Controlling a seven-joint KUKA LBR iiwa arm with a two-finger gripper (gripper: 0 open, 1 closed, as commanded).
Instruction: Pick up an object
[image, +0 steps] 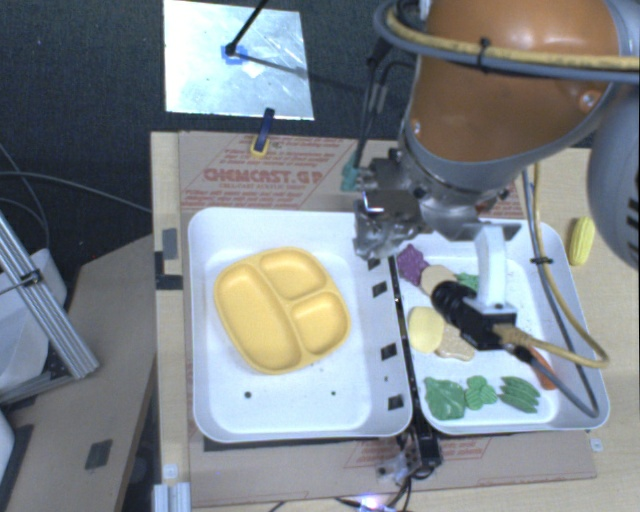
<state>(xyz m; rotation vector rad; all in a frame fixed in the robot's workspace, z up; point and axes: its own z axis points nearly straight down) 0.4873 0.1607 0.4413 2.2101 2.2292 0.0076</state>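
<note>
My gripper (373, 240) hangs low over the top end of the divider between the two white bins, under the big orange wrist. Just to its right in the right bin (565, 300) lies a purple toy (410, 262), close to the gripper but not seen held. Below that lie a pale yellow piece (437, 277), a yellow round piece (425, 328) and a tan piece (459, 349). Several green toy vegetables (480, 392) lie along the near side. A yellow divided plate (282, 308) sits in the left bin (215, 400).
An orange piece (546, 368) lies near the right bin's right wall, partly hidden by a cable. A yellow object (581, 240) sits outside the bins at the right. Cardboard (270, 170) underlies the bins, with a shiny sheet (238, 60) beyond it.
</note>
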